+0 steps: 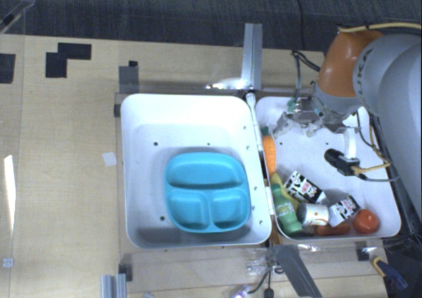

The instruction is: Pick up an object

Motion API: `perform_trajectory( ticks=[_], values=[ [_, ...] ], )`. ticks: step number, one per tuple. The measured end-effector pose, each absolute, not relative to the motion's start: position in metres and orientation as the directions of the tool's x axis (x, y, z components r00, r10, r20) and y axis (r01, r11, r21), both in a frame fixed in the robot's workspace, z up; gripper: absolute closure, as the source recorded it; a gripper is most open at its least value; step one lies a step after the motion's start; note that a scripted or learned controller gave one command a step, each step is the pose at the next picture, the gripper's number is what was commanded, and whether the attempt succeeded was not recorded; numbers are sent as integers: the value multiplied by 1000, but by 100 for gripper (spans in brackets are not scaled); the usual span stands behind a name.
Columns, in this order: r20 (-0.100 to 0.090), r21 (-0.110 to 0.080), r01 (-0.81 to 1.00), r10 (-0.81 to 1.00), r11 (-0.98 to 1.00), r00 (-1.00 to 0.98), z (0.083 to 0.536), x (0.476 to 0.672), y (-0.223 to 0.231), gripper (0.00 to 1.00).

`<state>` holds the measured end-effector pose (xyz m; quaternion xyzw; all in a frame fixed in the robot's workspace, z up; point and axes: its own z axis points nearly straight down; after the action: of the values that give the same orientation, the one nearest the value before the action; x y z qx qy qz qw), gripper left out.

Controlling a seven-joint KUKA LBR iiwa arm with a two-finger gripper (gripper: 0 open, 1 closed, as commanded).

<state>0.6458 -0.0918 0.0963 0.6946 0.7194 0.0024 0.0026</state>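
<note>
My gripper (pixel 298 120) hangs over the far end of the right bin (pixel 393 206), above bare white floor. Its fingers stand open with nothing between them. The objects lie nearer the front of that bin: an orange carrot (pixel 268 152) along the left wall, a green bottle (pixel 285 208), a black-and-white carton (pixel 304 187), a white cup (pixel 316 213), a second black-and-white carton (pixel 345 208) and a red tomato (pixel 366 221). The carrot is the closest one to the gripper, a little to its left and toward the front.
The left bin (pixel 142 158) holds a blue divided plate (pixel 207 190). A metal post (pixel 252 56) stands behind the wall between the two bins. The grey arm with its orange band (pixel 343 62) fills the upper right.
</note>
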Motion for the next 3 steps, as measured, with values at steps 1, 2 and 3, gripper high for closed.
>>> perform_trajectory(
  ticks=[1, 2, 3],
  values=[
    [2, 4, 976, 976, -216, 216, 186, 581, -61, 0],
    [1, 4, 895, 895, -447, 447, 190, 599, -128, 0],
    [2, 8, 899, 899, -437, 437, 201, 601, -126, 100]
  ],
)
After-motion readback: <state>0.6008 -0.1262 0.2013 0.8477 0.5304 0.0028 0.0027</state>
